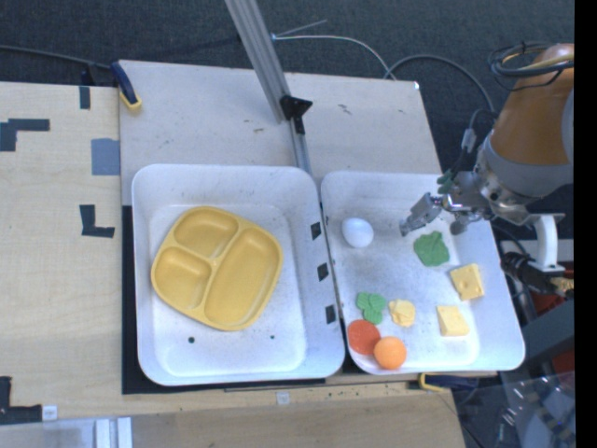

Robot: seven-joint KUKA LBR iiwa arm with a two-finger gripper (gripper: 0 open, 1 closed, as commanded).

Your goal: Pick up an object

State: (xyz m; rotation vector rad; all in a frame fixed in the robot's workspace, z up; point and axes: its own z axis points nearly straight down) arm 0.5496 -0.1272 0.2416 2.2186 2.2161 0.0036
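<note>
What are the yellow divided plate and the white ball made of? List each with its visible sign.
Yellow divided plate: looks like moulded plastic, with a uniform colour, rounded compartment ridges and a soft sheen.
White ball: probably smooth plastic or foam; it is evenly white with a faint highlight, and too small in the view to tell which.

arm (532, 110) cut off at right edge, gripper (424, 215) blurred

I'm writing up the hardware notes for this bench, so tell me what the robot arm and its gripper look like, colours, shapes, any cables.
The arm is a thick, rounded grey body with a glossy orange band across its upper part. Its wrist narrows into a cluttered grey and black metal head with small green spots. The gripper is slim, pale grey metal ending in dark tips. Thin black cables loop beside the arm.
</note>
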